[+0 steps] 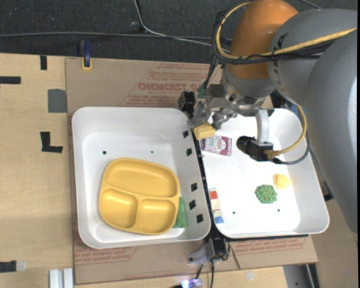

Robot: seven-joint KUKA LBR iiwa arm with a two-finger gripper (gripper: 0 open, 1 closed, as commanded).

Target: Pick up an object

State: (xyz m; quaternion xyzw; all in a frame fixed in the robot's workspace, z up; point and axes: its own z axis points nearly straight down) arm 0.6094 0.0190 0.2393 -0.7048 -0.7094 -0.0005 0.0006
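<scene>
Overhead, at the sorting desk (24,161):
Arm: the grey KUKA arm (324,59) reaches in from the right, its orange band (258,29) above the far edge of the right bin (312,221).
Tool: the tool (205,126) hangs at the divide between the bins, near their far rim; a small yellow block (204,131) sits at its tip, though whether it is clenched on the block cannot be told.
Right bin: a purple-and-white packet (216,144) just beside the tool, a green knobbly ball (265,193), a small yellow piece (281,180), and a slim red, white and blue item (215,204) along the left wall.
Left bin (84,161): a yellow sectioned tray (139,195) with a green object (181,213) touching its right edge.
</scene>
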